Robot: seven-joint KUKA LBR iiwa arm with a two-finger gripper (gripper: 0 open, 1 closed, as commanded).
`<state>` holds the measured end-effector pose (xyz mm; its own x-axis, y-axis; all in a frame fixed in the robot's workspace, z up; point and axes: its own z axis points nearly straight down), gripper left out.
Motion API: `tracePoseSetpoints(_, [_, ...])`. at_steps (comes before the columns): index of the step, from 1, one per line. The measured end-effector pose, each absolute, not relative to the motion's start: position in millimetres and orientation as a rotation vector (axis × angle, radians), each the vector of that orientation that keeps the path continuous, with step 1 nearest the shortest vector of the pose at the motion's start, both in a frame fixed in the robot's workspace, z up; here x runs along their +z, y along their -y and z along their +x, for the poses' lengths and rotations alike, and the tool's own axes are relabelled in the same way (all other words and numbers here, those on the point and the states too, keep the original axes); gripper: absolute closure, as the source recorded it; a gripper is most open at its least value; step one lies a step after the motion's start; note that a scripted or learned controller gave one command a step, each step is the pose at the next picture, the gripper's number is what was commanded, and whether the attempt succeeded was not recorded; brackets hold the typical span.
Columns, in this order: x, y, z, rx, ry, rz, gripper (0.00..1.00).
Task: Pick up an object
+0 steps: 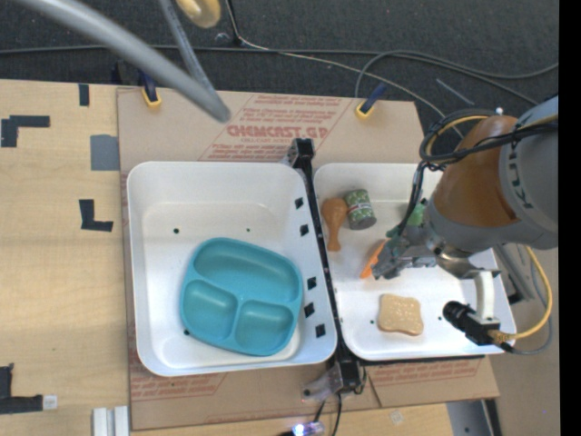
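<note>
Toast [400,315] lies near the right bin's [363,341] front rim as the claw [392,260] hovers over an orange piece [370,262], its grip impossible to judge; a straight, centred descent looks wise.

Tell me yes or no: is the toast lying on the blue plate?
No, the toast lies in the right bin, while the blue plate sits in the left bin.

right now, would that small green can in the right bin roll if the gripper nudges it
Probably yes: the green can looks cylindrical and seems to lie on its side on the smooth floor of the right bin. It is small, so likely light, and the brown piece close beside it might stop it.
</note>
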<state>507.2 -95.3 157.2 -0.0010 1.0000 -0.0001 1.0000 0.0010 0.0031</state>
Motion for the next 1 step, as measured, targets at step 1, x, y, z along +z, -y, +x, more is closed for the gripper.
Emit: tracePoseSetpoints(1, [220.4,95.4,508.0,0.004,-2.22,2.217,1.0])
